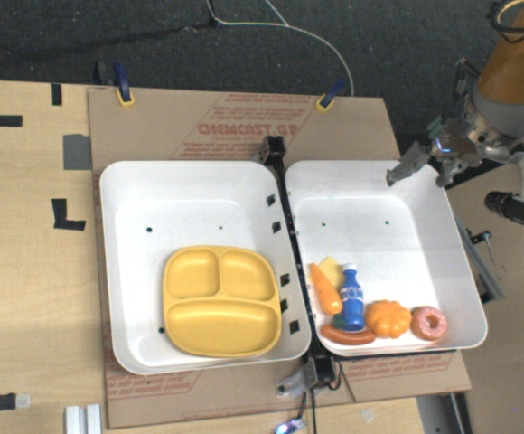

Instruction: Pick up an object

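Yellow divided plate (222,300), one, left bin (126,206). Right bin (443,233): one carrot (324,287), bottle (351,298), sausage (347,336), pumpkin (388,318), doughnut (428,323). Gripper (422,164) fingers spread, holding nothing.

The arm (501,70) is showing an orange band with a rounded shape above a grey wrist section. Below it, the gripper (422,163) is looking like a cluster of dark and metallic parts, with one grey finger (405,170) tapering outward.
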{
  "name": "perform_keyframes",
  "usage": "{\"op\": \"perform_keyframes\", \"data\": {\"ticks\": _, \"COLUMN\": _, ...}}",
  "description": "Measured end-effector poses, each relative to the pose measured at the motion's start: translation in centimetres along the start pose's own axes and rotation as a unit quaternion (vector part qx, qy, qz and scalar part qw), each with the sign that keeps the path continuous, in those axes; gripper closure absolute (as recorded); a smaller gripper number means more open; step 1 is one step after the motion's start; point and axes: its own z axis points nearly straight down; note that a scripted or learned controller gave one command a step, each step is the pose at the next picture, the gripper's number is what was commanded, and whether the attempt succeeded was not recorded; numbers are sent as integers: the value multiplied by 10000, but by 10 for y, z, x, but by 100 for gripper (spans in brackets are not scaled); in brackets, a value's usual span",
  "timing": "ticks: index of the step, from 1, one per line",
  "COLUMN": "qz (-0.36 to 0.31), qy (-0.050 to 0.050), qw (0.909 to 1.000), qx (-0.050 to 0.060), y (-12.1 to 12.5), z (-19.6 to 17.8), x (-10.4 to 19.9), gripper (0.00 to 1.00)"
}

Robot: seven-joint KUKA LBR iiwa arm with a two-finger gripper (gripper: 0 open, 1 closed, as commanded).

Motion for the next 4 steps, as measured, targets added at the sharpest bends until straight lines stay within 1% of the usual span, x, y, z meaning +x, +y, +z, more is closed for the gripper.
{"op": "perform_keyframes", "data": {"ticks": 1, "qz": 2, "qy": -4, "qw": 10000, "qx": 17, "y": 2, "z": 44, "x": -3, "gripper": 0}}
{"op": "perform_keyframes", "data": {"ticks": 2, "qz": 0, "qy": -1, "qw": 10000, "qx": 25, "y": 3, "z": 109, "x": -3, "gripper": 0}}
{"op": "perform_keyframes", "data": {"ticks": 3, "qz": -4, "qy": -16, "qw": 10000, "qx": -7, "y": 3, "z": 161, "x": -3, "gripper": 0}}
{"op": "perform_keyframes", "data": {"ticks": 4, "qz": -11, "qy": -20, "qw": 10000, "qx": -26, "y": 5, "z": 146, "x": -2, "gripper": 100}}
